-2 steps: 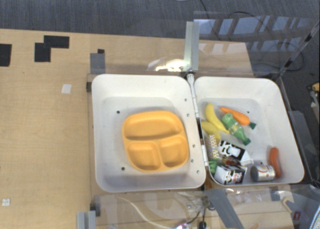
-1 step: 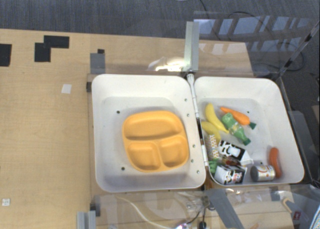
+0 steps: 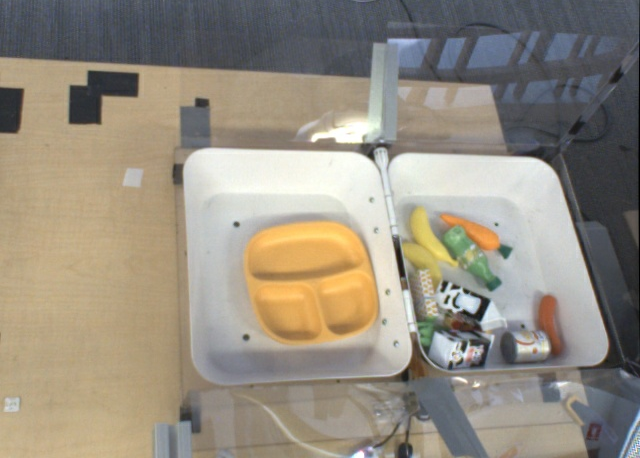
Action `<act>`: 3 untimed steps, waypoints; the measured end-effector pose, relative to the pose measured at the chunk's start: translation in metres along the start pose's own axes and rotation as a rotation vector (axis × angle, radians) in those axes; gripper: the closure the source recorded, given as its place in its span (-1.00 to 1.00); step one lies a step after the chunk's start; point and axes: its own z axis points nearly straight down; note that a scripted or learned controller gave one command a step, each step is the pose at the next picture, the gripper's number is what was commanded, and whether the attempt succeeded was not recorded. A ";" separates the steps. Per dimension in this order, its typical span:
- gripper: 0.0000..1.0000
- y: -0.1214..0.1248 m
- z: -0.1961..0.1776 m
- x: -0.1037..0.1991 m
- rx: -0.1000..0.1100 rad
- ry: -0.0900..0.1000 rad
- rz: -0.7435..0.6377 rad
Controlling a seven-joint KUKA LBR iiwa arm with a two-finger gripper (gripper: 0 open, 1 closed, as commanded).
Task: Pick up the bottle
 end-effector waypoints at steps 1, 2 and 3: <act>-1.00 0.000 -0.014 0.000 0.000 0.000 -0.001; -1.00 0.000 -0.018 0.000 0.000 -0.001 -0.002; -1.00 0.000 -0.017 0.000 0.000 -0.002 -0.003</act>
